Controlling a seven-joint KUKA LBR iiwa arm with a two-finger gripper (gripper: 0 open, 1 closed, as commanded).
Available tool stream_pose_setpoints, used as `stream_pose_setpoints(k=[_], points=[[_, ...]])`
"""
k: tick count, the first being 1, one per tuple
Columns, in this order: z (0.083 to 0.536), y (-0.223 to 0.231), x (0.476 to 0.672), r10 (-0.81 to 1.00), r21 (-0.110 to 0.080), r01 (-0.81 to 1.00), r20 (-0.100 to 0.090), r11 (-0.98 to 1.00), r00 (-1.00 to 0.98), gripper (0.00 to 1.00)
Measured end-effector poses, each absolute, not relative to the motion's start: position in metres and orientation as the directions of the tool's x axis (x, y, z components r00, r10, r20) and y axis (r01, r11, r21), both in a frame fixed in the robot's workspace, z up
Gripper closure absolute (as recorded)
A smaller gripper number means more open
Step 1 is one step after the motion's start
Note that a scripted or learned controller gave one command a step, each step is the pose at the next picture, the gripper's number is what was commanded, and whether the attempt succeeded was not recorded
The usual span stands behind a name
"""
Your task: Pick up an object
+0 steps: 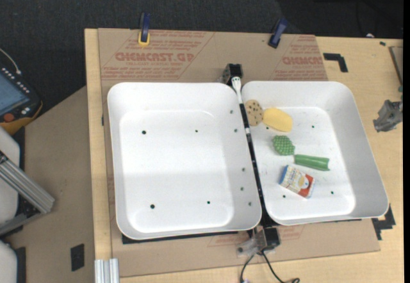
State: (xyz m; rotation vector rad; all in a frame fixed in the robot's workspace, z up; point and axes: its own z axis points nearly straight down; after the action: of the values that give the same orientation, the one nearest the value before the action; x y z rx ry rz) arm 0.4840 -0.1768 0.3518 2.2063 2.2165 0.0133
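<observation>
All the candidates lie in the right bin (359, 147), gathered toward its left half; the left bin (173, 166) sits just beside it on the bench (192, 51), their rims touching down the middle.

The cookie (254, 111) lies right against the shared rim and touches the yellow piece (278, 120); a descent on either would likely nudge the other or catch the rim, and the flat cookie offers little edge to close on, so a try there could come up with nothing. The yellow piece looks rounded and smooth; it may squirt sideways under a pinch. The knobbly green piece (282, 145) sits just below it, near but apart; it is small, so a slightly off aim would miss it or push it along the white floor. The long green piece (312, 162) lies nearly level across the bin; a grasp along its length rather than across it would probably slip. The packet (296, 181) lies flat and tilted, just beside the long green piece; it may be too broad to span, and a corner grip could let it swing and drop.

A small grey piece (386, 115) stands at the bench's right edge; it may be a fixture, though it is too small to tell; a low approach from the right could clip it or the bin wall.
</observation>
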Motion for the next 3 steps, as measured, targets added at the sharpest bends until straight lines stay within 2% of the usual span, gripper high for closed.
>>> stream_pose_setpoints(k=[1,2,3], points=[[0.458,-0.08,0.481,1.0,0.017,1.0,0.0,0.012,-0.012,1.0],[0.519,-0.029,0.48,1.0,0.011,1.0,0.001,0.007,-0.007,1.0],[0.536,0.027,0.493,1.0,0.006,1.0,0.001,0.007,-0.007,1.0]])
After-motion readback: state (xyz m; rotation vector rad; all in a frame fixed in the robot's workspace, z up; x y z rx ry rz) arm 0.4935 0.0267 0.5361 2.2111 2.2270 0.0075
